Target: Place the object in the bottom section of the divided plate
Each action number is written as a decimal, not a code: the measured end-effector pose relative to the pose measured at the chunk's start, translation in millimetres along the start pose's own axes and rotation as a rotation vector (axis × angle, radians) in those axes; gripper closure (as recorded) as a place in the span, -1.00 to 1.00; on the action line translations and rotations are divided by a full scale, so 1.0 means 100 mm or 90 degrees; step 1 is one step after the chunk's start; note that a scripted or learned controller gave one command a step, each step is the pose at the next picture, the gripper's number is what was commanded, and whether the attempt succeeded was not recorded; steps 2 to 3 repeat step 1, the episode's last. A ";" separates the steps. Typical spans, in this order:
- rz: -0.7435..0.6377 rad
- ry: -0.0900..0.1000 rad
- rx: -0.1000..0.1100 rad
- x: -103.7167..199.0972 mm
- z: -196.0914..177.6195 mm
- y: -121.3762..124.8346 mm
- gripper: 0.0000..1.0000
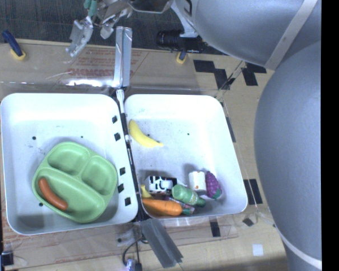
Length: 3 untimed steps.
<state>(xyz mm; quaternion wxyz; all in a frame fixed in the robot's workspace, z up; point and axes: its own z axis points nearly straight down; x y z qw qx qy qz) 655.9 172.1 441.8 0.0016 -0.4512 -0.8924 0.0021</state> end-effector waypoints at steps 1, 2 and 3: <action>0.000 0.000 0.000 0.00 0.00 0.00 -1.00; 0.000 0.000 0.000 0.00 0.00 0.00 -1.00; 0.000 0.000 0.000 0.00 0.00 0.00 -1.00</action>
